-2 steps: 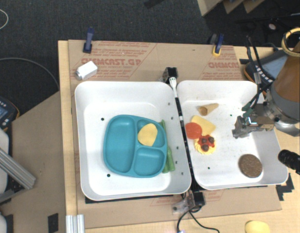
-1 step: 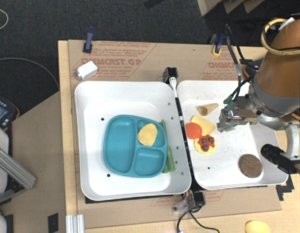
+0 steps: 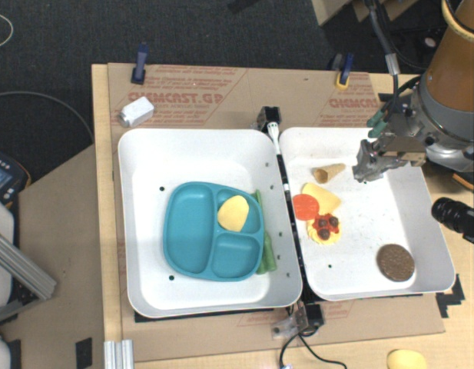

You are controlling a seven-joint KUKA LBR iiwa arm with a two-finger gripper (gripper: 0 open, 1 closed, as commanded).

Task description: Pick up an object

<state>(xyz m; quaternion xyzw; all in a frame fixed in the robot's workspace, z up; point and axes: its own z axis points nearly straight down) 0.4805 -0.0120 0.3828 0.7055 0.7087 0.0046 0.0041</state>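
While the grey arm (image 3: 452,91) reaches in from the right, the cardboard-covered worktop (image 3: 221,87) spreads under everything, carrying two white bins side by side. Well to the left of the tool (image 3: 372,162) lies the left bin (image 3: 144,206), and the tool itself hangs over the upper part of the right bin (image 3: 421,229), near that bin's back wall. Whether its fingers stand apart or closed cannot be told from this slant, and nothing can be seen between them. Inside the left bin, far left of the tool and lower in the view, sits a teal tray (image 3: 198,233) with a yellow lemon-like piece (image 3: 233,213) in its upper right compartment and a green strip (image 3: 263,244) along its right edge. Below and to the right of the tool, near the right bin's front corner, rests a brown disc (image 3: 395,261). Below and to the left of the tool lies a yellow slice (image 3: 325,201), with a red round piece (image 3: 305,206) touching its left side and dark berries (image 3: 326,224) on a yellow patch just under it. Just left of the tool, apart from it, lies a small tan wedge (image 3: 327,173). Far to the upper left of the tool, on the worktop behind the left bin, sits a white block (image 3: 136,111).
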